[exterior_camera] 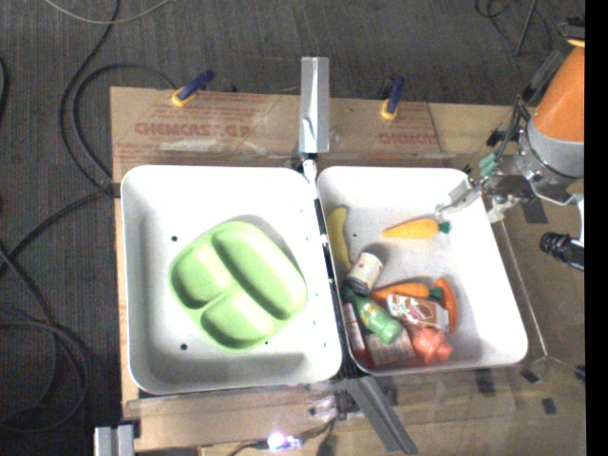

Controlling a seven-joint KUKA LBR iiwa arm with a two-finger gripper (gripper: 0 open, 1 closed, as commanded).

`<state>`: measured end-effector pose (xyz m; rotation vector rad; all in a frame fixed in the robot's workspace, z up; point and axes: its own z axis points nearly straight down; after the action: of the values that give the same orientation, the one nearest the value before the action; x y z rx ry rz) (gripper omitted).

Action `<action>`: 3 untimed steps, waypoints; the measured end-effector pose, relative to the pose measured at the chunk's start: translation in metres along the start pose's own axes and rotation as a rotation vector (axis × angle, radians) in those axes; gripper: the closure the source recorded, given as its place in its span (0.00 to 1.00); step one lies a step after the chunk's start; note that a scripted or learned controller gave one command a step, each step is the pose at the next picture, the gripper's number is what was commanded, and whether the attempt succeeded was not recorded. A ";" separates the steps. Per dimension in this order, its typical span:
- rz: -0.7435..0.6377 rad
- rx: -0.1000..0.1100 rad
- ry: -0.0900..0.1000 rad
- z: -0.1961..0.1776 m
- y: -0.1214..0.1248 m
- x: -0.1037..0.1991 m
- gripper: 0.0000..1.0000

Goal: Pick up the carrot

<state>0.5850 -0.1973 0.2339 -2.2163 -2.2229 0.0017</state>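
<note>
Arm: we see it reach in from the right, orange band high, gripper (463, 198) tilted down-left over the right bin (494, 283) | Claw: we cannot tell its state | Carrot (412, 227): lying loose on bin floor, just beside the fingertips, green end toward them | Writing: cardboard sheet (209, 129) bears red lettering, unreadable

A bench (228, 126) topped with brown cardboard fills the frame's middle. Directly on it sit the left white bin (142, 255) and the right white bin (494, 283), touching edge to edge. Two clamps (193, 87) grip its upper edge.
</note>
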 end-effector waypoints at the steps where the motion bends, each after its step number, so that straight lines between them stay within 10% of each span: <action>1: -0.035 -0.003 -0.002 -0.044 0.047 -0.024 0.00; 2: -0.036 -0.001 -0.008 -0.054 0.048 -0.024 1.00; 3: -0.037 0.001 -0.011 -0.063 0.048 -0.024 1.00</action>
<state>0.6334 -0.2213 0.2964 -2.1800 -2.2690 0.0153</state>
